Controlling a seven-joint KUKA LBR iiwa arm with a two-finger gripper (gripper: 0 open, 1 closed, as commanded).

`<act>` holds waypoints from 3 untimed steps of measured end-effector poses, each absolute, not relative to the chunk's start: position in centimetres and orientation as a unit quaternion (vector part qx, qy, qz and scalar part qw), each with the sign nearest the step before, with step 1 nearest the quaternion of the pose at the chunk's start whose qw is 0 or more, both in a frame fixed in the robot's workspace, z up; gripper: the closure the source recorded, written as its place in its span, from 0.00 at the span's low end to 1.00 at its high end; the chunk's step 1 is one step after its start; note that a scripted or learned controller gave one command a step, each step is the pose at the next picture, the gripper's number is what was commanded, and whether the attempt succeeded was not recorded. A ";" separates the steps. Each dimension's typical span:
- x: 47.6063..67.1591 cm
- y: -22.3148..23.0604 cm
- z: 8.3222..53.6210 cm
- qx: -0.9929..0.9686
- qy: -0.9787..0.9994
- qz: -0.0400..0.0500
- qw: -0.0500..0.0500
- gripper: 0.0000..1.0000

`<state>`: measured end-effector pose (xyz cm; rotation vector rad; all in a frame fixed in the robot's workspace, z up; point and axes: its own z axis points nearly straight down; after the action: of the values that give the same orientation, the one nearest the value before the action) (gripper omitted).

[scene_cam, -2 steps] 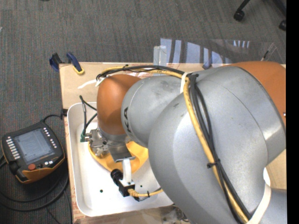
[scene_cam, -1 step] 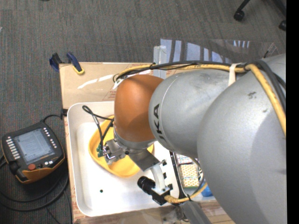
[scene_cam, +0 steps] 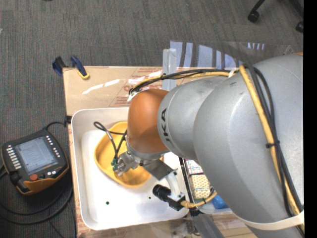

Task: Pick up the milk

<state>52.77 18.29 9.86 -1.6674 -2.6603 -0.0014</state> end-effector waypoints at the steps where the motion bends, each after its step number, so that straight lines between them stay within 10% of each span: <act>1: 55.0 18.5 18.4 -0.656 -0.755 0.002 0.001 1.00; 2: 56.5 17.1 14.8 -0.536 -0.844 0.002 0.002 1.00; 3: 60.1 14.0 20.4 -0.557 -0.830 0.001 0.001 1.00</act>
<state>60.12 14.03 20.38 -1.7495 -2.6077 0.0024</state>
